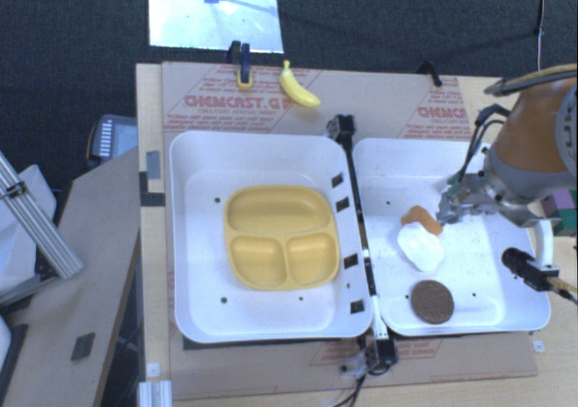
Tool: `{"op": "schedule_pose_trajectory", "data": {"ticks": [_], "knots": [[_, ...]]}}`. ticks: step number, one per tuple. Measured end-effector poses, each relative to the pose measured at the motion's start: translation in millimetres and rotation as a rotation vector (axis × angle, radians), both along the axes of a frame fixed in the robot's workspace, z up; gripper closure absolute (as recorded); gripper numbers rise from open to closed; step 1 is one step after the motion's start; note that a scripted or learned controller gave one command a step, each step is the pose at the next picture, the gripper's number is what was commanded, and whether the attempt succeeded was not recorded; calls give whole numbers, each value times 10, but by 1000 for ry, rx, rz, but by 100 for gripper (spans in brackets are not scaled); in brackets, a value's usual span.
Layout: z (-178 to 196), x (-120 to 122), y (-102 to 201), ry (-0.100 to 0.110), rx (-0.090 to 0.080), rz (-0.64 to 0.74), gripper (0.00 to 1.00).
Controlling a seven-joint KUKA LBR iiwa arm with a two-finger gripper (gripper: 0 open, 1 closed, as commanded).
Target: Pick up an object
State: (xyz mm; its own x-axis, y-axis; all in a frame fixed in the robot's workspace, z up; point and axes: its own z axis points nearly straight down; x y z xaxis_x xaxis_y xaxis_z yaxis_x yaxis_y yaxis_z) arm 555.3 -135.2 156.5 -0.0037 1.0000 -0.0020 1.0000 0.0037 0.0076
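Cardboard covers the bench (397, 94) under two white bins. One yellow divided tray (280, 235) fills the left bin (194, 216). Toward the right bin's (519, 310) middle lie one orange piece (421, 217), one white lump (421, 246) and one brown disc (433, 300). The gripper (450, 208) hangs just beside the orange piece; its jaws' spread cannot be told.

A divided tray (278, 236) lies in the left bin (194, 180). The right bin (515, 306) holds three small objects, a disc (433, 301) nearest the front. A banana (298, 89) lies behind the bins.
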Motion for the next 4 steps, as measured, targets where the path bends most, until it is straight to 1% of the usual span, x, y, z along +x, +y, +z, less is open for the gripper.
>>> {"op": "schedule_pose_trajectory", "data": {"ticks": [1, 2, 3, 4], "knots": [[489, -72, -10, 1, 0, 0, 100], [817, -56, -13, 2, 1, 1, 100], [884, 132, 499, 4, 3, 6, 100], [930, 208, 1019, 5, 4, 6, 100]]}}
